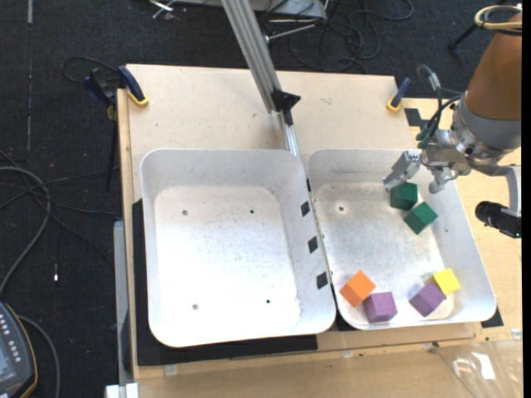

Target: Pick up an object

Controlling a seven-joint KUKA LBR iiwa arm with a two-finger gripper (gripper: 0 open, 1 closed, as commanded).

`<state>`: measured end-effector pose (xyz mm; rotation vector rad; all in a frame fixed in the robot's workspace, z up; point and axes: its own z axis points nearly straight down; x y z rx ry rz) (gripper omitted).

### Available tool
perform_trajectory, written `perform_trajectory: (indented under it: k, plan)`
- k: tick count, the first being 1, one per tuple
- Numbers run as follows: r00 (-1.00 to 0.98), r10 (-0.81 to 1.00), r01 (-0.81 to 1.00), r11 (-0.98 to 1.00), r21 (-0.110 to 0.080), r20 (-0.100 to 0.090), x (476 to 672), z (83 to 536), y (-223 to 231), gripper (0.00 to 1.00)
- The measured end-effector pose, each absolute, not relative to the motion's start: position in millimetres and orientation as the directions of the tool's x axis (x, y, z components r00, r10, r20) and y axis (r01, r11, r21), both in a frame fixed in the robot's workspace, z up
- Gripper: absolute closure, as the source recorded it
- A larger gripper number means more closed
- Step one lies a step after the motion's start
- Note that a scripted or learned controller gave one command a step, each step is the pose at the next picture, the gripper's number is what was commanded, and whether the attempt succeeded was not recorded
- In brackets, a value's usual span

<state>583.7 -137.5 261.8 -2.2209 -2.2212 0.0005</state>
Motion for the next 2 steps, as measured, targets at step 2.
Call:
perform_trajectory:
  k: [2]
  plan:
    - [-0.007,1.000,1.000,0.007,0.000,0.001,603.2,93,-154,0.00]
